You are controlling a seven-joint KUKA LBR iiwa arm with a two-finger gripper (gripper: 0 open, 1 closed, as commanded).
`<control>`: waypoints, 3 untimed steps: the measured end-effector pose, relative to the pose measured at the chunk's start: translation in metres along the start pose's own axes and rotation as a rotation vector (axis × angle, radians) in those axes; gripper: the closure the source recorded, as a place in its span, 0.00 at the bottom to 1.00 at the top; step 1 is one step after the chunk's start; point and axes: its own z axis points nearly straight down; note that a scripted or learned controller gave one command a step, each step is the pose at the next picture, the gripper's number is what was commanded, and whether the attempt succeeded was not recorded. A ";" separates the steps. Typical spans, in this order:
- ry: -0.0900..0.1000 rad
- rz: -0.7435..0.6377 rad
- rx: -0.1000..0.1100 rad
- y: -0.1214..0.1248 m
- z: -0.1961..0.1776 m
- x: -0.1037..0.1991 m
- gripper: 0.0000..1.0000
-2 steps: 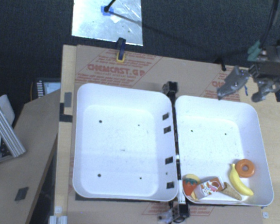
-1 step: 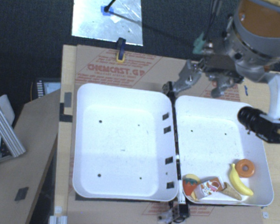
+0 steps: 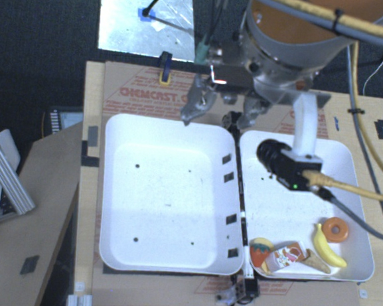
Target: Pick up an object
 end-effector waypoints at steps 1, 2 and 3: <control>-0.004 0.007 0.003 0.001 0.042 0.004 0.00; 0.000 0.006 -0.003 0.001 -0.002 0.027 0.00; 0.000 0.006 -0.002 0.001 -0.012 0.027 1.00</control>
